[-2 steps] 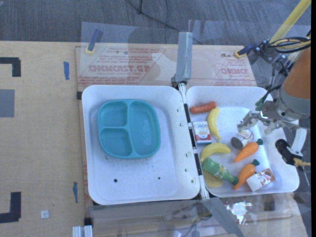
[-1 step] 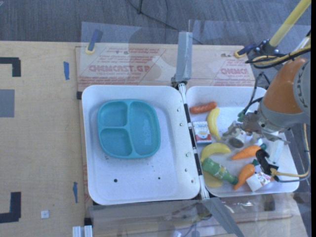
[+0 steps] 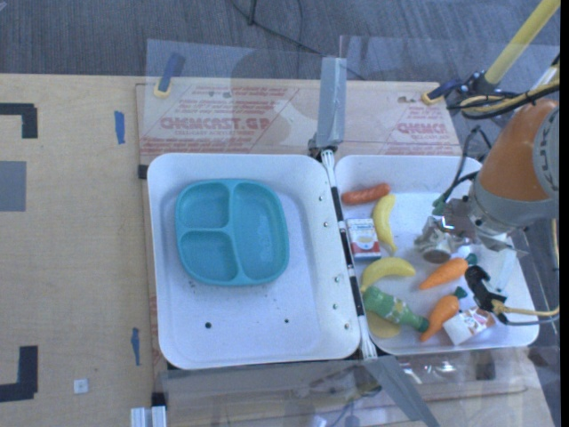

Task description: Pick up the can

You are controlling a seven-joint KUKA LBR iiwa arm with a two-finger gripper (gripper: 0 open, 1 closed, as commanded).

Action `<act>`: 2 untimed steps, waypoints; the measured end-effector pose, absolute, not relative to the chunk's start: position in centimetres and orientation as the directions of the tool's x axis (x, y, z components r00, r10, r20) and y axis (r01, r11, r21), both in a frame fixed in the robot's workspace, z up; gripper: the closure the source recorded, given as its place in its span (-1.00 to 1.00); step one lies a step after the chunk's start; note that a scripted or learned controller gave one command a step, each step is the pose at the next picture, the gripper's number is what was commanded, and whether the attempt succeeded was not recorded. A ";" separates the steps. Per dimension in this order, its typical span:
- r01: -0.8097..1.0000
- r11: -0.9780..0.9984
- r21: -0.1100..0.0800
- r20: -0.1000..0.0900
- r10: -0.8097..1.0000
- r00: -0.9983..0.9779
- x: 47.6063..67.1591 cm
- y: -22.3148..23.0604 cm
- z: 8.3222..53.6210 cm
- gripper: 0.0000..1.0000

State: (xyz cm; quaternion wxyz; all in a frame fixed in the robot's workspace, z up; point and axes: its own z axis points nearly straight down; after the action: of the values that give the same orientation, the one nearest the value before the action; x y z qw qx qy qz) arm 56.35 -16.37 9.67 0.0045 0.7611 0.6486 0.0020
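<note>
The can sits in the right bin, near its right side, just above a carrot. The pincer is low over the can, right at its top. I cannot tell if it is apart or together. The can is not lifted yet, so the pick is not done. I count two carrots, two bananas, one green bottle and one blue plate in the left bin.

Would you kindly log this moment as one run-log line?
task: pick up can | gripper: low in right bin, over can | can: in bin, beside carrot | lift: not yet
</note>
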 end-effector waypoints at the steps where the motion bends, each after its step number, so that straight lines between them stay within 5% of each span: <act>1: 0.965 -0.261 0.014 -0.002 0.965 0.261 58.2 -13.8 9.0 1.00; 2: 0.963 -0.268 0.012 -0.002 0.963 0.268 57.5 -21.1 8.9 1.00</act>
State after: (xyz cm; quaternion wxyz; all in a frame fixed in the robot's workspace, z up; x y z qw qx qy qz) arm 57.52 -21.12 8.91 0.0053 0.7962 0.6050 0.0025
